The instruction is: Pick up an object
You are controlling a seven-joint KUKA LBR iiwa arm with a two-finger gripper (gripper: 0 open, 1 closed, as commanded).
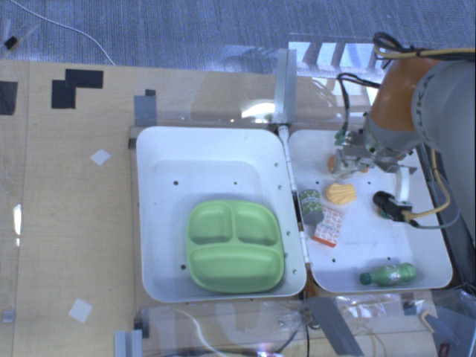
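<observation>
On the wooden bench (67,222), pale and smooth-grained with black tape marks near its far left corner, two shallow white bins sit side by side, both of glossy moulded plastic with rounded corners. The left bin (171,155) holds a matte green divided plate (235,245), a rounded rectangle with two small compartments on its far side and one long one on its near side. The right bin (439,262) carries the small things: a yellow ridged shell-shaped piece (341,193) near the bin's middle, a small orange object (334,163) just beyond it, a short green-labelled can (309,206) against the left wall, and a flat red-and-white printed packet (328,226) touching the can's near side. A green plastic bottle (389,275) lies on its side by the near wall, well apart from the others. A black cable connector (390,205) trails from the arm over the bin's right part.

The grey arm, with its orange band (393,95), reaches in from the right and crowds the far right of that bin. Its gripper (349,162) hangs just beside the orange object and just beyond the yellow piece; whether it touches either is hard to tell. How far its parts are spread cannot be told, and nothing is visibly held.
</observation>
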